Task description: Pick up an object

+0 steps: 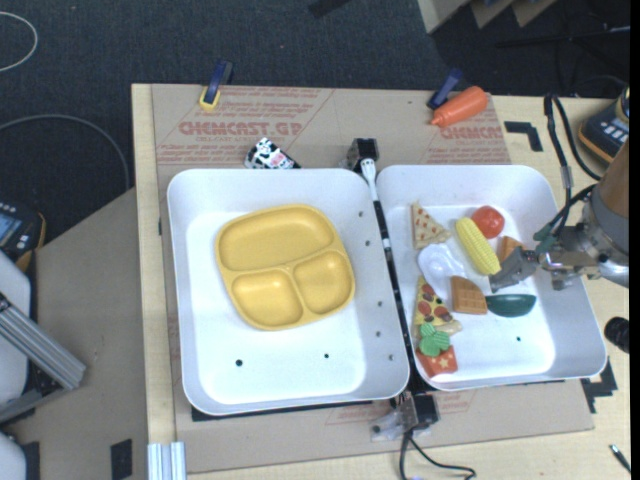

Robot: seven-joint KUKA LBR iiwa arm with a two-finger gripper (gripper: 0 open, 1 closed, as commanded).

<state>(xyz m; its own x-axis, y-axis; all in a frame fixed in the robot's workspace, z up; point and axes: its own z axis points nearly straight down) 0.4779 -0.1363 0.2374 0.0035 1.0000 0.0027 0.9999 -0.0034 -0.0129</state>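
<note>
Meanwhile the gripper (524, 265) hung low in the right bin (540, 353), fingers parted and empty, just above a dark green toy (512, 305).

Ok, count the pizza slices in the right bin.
2. One pizza slice lies near the bin's top left, beside the corn. The other pizza slice lies lower left, above the green toy. Others may be hidden.
</note>
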